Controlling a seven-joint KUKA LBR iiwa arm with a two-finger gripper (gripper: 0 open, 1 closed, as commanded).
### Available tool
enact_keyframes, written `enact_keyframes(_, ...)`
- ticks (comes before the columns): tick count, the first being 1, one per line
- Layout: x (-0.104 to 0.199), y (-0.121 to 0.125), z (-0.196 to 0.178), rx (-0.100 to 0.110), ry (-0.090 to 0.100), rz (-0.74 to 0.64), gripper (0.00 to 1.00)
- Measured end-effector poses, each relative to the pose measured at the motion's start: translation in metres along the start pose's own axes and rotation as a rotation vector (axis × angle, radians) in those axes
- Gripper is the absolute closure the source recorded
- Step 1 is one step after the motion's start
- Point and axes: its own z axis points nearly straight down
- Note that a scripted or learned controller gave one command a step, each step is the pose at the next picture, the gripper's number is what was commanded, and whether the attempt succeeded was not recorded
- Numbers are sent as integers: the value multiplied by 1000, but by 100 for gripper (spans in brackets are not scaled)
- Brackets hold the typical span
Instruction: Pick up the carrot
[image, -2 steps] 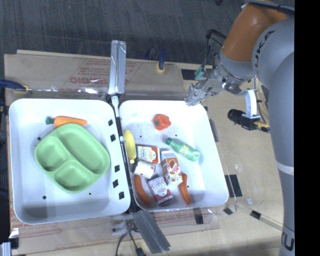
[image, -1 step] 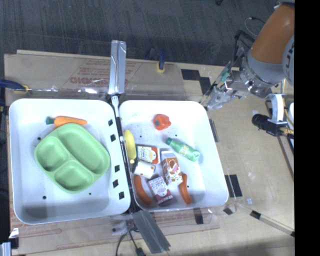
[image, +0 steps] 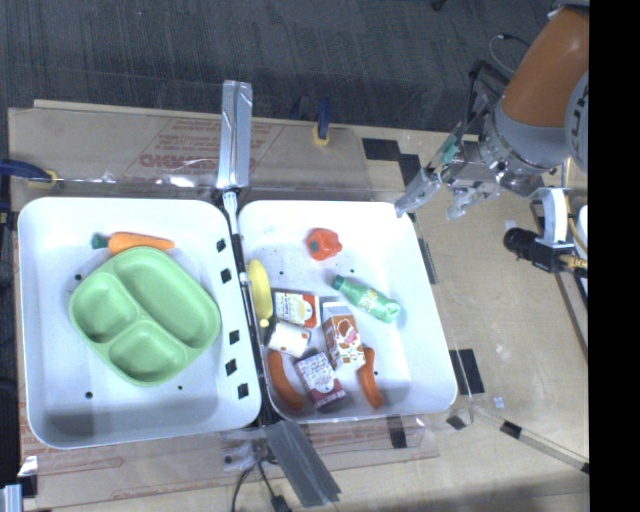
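The carrot (image: 140, 241), orange with a dark green stem end, lies in the left bin (image: 40, 330) near its far wall, touching the top edge of a green divided plate (image: 145, 312). My gripper (image: 435, 203) hangs above the bench just past the right bin's far right corner, well to the right of the carrot. Its two fingers stand spread apart and open, with nothing between them.
The right bin (image: 425, 300) holds a red pepper (image: 323, 243), a green bottle (image: 366, 298), a banana (image: 259, 290), small cartons (image: 342, 340) and two sausages (image: 285, 385). A metal bar (image: 236, 130) sits between the bins at the back.
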Motion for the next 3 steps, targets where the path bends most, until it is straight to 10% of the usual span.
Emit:
enact_keyframes(1,5,25,14,0,0,79,0)
enact_keyframes(2,6,26,4,1,-1,72,100)
enact_keyframes(3,16,15,-57,0,1,352,100)
